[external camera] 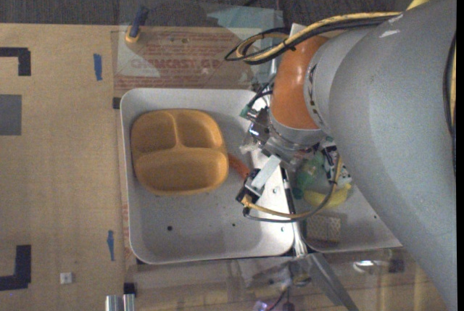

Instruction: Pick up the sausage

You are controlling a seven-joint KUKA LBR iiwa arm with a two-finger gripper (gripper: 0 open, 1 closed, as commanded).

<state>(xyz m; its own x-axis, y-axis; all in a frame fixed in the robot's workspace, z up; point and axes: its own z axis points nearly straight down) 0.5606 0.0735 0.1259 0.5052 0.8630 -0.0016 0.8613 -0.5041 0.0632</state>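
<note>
— Where's the sausage (238, 166)?
— I take it to be that reddish end just beside the plate (177, 150), in the same bin (203, 230); the rest runs under me.
— And your gripper (284, 159)?
— Above it, hidden by my wrist (293, 96). Open or closed, I cannot tell.
— How will it handle?
— Light, soft, probably slick. I'd pinch mid-length, across its width, gently.

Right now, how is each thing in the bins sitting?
Plate: right way up, all three sections empty.
Sausage: lying in the left bin beside the plate, not picked up.
Yellow thing: in the right bin, mostly hidden under the arm.
Grey block: lying flat in the right bin.
</note>
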